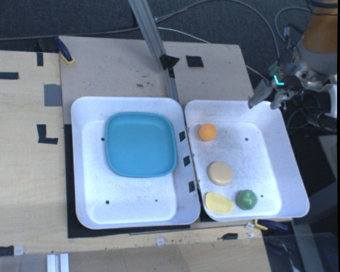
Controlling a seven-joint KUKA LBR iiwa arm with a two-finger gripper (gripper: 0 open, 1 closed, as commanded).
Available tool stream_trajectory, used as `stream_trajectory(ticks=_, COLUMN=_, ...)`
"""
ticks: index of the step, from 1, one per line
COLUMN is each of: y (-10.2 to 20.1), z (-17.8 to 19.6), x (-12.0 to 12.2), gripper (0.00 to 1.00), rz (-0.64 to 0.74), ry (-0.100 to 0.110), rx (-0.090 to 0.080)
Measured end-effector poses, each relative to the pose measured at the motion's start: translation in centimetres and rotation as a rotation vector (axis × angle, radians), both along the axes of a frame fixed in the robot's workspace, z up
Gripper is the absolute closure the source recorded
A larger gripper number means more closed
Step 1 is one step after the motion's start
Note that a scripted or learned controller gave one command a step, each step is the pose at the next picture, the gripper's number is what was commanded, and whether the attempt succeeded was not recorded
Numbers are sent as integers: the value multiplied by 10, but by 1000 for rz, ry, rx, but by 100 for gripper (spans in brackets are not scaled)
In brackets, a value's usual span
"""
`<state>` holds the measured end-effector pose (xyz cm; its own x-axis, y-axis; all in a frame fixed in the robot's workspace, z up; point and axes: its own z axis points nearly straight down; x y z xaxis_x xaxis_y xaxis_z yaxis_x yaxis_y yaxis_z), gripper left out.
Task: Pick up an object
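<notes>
Four small items in the right bin [272, 135] — an orange ball [207, 132] near the upper left corner, a round beige disc [220, 173] lower and mid-bin, a yellow wedge-like piece [218, 203] at the front wall, a green ball [246, 199] just beside it. In the left bin [82, 152] — a square teal plate [140, 144], lying flat.

One fixed camera looks down at a slant on the table [119, 61], perhaps from moderate height, both bins within frame.
</notes>
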<state>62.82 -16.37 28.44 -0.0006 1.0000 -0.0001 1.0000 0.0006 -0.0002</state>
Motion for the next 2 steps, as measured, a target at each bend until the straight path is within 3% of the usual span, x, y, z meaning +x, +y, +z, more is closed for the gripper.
stream_trajectory(ticks=1, y=0, z=0, x=0, gripper=0, rz=0, ry=0, rx=0)
stream_trajectory(ticks=2, y=1, z=-59, x=-8, gripper=0, rz=0, ry=4, rx=1)
